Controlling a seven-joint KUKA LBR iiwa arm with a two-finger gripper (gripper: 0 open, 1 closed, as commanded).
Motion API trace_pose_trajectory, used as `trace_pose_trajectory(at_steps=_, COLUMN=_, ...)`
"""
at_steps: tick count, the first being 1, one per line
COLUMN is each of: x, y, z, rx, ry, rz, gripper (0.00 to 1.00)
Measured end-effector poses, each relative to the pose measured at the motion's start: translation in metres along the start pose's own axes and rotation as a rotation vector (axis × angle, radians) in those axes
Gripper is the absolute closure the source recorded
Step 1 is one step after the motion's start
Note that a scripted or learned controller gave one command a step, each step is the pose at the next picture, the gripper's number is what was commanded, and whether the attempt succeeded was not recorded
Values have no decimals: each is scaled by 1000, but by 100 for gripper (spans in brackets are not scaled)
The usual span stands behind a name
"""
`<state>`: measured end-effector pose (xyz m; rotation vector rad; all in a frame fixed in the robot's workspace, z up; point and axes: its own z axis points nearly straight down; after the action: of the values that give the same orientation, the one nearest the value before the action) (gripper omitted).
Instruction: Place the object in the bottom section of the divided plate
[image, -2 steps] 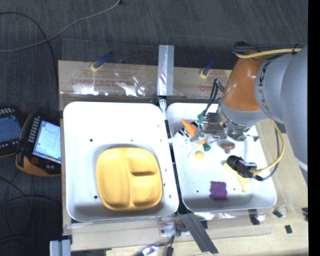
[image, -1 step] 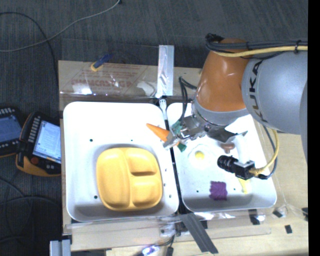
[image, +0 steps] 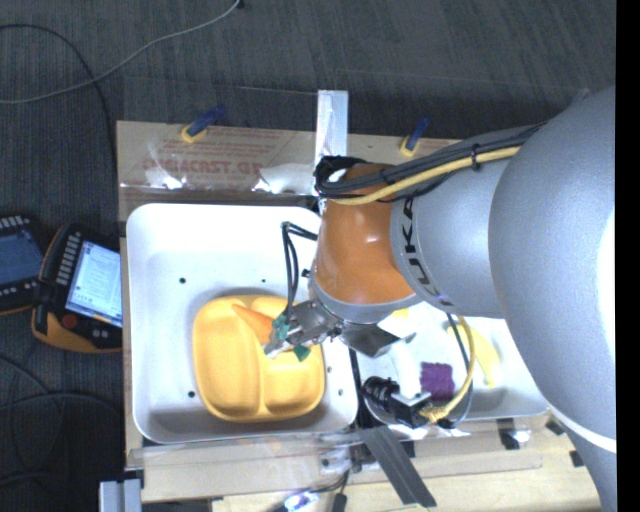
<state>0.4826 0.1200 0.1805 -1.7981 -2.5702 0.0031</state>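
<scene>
Gripper over yellow plastic divided plate, left white bin.
We cannot tell its fingers' state; orange carrot-shaped object may land astride the divider.

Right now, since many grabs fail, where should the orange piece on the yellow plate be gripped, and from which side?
Probably across its narrow width, near the middle, coming straight down from above. The orange piece is long and lies low on the yellow plate, slanting toward the gripper, which covers its right end, so a side approach would likely meet the plate first.
</scene>
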Motion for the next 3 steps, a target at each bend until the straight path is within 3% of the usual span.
trace_pose_trajectory(at_steps=1, x=18, y=16, z=63, rx=-25, ry=-12, rz=-374, gripper=100)
trace_pose_trajectory(at_steps=2, x=22, y=11, z=72, rx=-7, ry=-7, rz=-380, gripper=0)
trace_pose_trajectory(at_steps=3, x=57, y=21, z=27, rx=-3, ry=0, rz=-528, gripper=0)
